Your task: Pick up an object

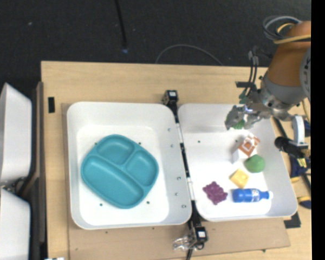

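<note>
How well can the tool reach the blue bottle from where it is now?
Probably well: the blue bottle lies flat and uncovered near the right bin's front edge, though the yellow block sits close beside it.

The bench top [124, 83] is showing a matt, pale wood-grain surface. Both bins [78, 210] [206, 118] are presenting smooth white plastic with a slight sheen. The teal divided tray [119, 169] is appearing as smooth moulded plastic. The blue bottle [249, 195] is looking glossy, probably plastic. The arm [287, 64] is displaying a satin orange band.

Fixed overhead camera, slanted, both bins [76, 161]
</note>
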Available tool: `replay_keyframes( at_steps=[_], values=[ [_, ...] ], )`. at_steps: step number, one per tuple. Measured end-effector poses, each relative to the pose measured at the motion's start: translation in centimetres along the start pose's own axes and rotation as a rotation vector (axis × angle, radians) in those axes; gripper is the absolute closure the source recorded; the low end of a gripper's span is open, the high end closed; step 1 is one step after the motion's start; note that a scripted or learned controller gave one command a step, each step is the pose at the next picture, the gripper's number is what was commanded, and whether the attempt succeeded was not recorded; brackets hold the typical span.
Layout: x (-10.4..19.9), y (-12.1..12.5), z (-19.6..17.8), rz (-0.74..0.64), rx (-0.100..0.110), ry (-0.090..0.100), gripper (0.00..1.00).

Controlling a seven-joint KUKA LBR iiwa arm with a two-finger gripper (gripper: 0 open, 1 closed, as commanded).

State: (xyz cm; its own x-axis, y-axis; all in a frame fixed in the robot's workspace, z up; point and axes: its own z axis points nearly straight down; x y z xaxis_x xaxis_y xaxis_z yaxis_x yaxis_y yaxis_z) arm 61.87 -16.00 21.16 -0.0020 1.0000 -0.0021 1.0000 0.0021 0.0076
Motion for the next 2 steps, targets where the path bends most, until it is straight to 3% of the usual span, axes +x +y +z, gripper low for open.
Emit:
replay_keyframes(
  at_steps=[2],
  values=[
    [10.5,0.2,-0.2,-0.005,0.007,0.004,1.00]
  ],
)
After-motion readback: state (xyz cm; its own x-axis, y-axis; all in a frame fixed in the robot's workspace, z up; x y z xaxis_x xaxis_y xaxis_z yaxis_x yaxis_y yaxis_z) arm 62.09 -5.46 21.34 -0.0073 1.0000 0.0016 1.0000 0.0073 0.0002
